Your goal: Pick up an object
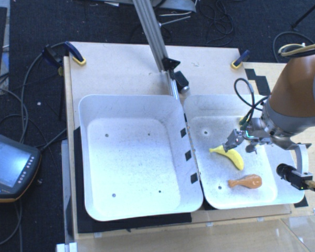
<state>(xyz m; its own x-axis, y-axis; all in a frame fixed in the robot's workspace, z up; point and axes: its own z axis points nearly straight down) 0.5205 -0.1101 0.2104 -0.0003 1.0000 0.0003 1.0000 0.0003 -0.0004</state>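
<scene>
One yellow banana [230,155] lies in the right bin [210,193], its long axis running from the upper left to the lower right, with the thin end pointing left. The hand [235,139] hangs just above the banana's upper end, very near it; I cannot tell if it touches, and I cannot tell how its grasping parts stand. One orange-brown drumstick toy [247,181] lies near, below the banana. There are two white bins on the desk [126,67]; the left bin [94,193] is beside the right one.
</scene>
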